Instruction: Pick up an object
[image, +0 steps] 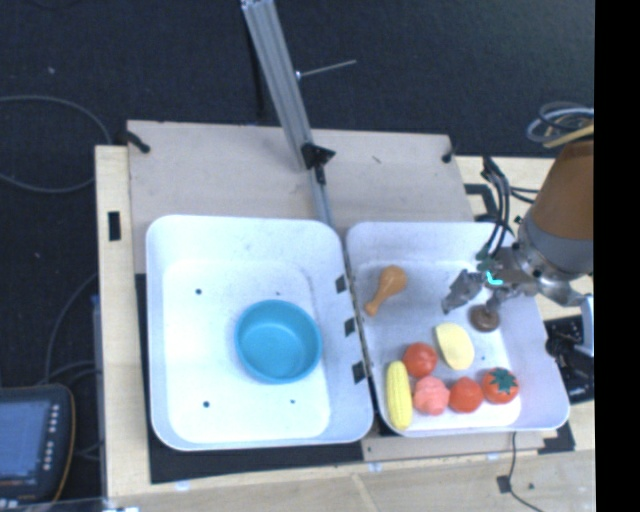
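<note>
My gripper hangs over the right bin, near its right side, and stands open with nothing between its fingers. Just below it lies a pale yellow oval piece. Further toward the front edge sit a red tomato, a yellow corn cob, a pink piece, a second red piece and a red strawberry with a green top. A tan drumstick-shaped piece lies to the gripper's left, apart from it.
The left bin holds a blue bowl near its middle. A grey metal post slants up from between the bins at the back. Cables lie at the bench's right edge.
</note>
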